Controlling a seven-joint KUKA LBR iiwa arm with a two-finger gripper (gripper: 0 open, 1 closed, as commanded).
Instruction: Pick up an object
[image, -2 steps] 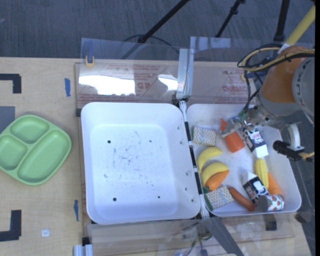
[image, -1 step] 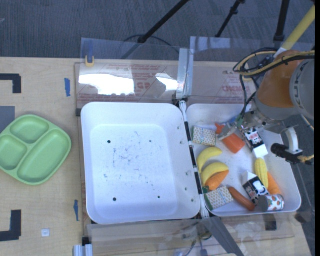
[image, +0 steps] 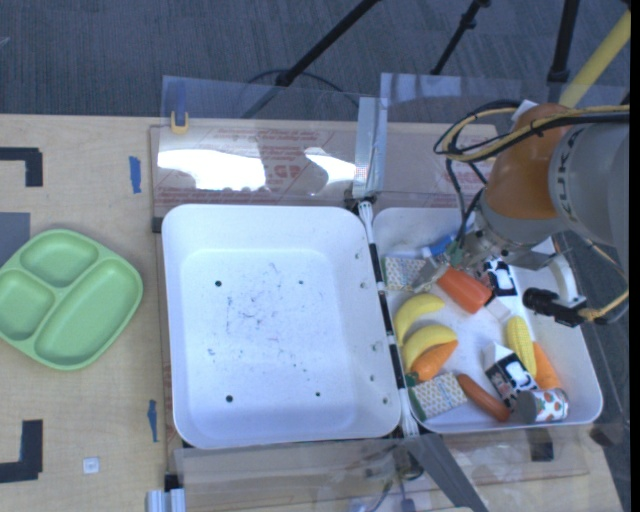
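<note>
1. Gripper (image: 462, 262) hangs over the back of the right bin (image: 585, 375); whether its jaws are spread or pressed together cannot be told.
2. Orange cylinder (image: 465, 289) lies tilted just beneath the gripper, touching or nearly so.
3. Bananas (image: 428, 325), corn (image: 520, 343) and a sausage (image: 480, 396) lie nearer the front.
4. Left bin (image: 270, 310) sits beside a green divided plate (image: 65, 297).

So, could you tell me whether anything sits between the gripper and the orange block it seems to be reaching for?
Nothing visible does. The gripper is low in the right bin, right at the orange block. The bananas lie just beside the block, not over it. Whether the block is gripped cannot be told.
</note>
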